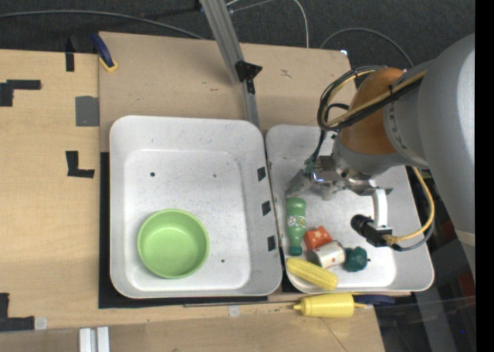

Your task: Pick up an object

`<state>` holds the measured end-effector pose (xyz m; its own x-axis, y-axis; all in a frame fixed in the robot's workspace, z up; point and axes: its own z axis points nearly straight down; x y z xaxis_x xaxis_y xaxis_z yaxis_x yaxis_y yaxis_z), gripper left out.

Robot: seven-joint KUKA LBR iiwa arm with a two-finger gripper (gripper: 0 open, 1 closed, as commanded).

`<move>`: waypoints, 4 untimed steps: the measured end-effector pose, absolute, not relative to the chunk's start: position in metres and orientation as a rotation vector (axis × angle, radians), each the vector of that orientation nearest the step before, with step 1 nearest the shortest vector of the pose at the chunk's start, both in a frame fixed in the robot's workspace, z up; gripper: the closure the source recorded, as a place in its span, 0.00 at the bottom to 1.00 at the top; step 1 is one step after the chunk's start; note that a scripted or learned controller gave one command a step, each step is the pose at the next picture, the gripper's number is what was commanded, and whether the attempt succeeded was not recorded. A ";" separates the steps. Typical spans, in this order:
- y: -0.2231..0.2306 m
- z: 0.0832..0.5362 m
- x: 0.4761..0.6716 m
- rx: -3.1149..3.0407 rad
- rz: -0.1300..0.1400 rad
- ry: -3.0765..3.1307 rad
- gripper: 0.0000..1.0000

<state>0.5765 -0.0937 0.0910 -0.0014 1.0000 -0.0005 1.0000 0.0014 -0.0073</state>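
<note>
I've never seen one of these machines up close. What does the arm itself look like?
The arm is a thick, rounded grey tube with an orange band above the wrist. Black and yellow cables loop around it. It ends in a small metallic gripper with shiny silver parts.

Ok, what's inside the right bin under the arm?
In the right bin: a green bottle, orange block, white block, corn cob, dark green piece. The arm covers the bin's upper part.
</note>
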 end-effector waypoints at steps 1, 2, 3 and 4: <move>-0.093 0.104 0.578 -2.216 0.003 -2.222 1.00; -0.097 0.147 0.579 -2.222 -0.002 -2.224 1.00; -0.092 0.207 0.575 -2.222 -0.004 -2.226 1.00; -0.092 0.221 0.575 -2.220 0.000 -2.223 1.00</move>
